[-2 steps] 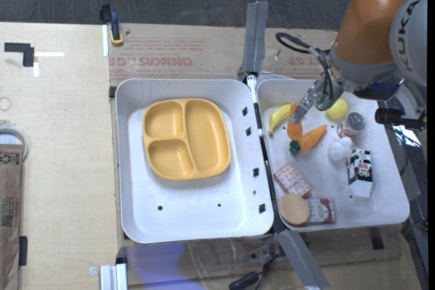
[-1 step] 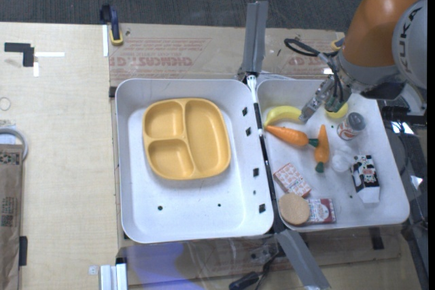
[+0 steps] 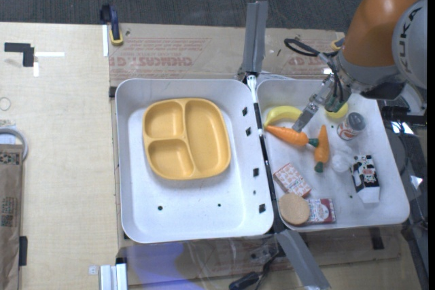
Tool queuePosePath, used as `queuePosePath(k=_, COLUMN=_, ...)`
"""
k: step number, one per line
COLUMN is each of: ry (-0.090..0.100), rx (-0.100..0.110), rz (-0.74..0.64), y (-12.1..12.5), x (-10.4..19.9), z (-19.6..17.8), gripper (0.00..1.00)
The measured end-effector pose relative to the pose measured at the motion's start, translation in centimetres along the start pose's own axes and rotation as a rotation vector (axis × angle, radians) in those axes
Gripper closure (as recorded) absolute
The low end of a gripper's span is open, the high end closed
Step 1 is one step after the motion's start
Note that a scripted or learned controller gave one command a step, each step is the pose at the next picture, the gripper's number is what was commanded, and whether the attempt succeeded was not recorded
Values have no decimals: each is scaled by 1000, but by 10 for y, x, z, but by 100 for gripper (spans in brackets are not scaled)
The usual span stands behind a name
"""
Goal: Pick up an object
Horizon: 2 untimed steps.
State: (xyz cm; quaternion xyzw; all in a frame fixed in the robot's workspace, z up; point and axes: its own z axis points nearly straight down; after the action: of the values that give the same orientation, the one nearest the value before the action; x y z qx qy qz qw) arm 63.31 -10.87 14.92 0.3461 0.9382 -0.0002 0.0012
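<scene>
I see the end effector [image 3: 304, 120] reaching down into the right bin [image 3: 394, 204], its tip low over the banana [image 3: 282, 114]; I cannot tell how it is set. Just below it lies a carrot [image 3: 287, 136], and a second carrot [image 3: 321, 146] stands just to its right. A small can [image 3: 351, 125] sits further right, a milk carton [image 3: 366, 178] beyond that. A cracker box [image 3: 292, 179] and a cookie [image 3: 295, 209] lie well below. Far to its left, the yellow divided plate [image 3: 185, 139] rests in the left bin [image 3: 136, 214].
</scene>
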Motion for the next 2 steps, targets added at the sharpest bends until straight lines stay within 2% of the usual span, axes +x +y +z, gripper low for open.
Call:
queuePosePath(k=1, ry=2, rx=0, rz=-96, y=-28, x=28, z=58, gripper=0)
queuePosePath(k=2, ry=1, rx=0, rz=224, y=-30, x=58, z=-6, gripper=0)
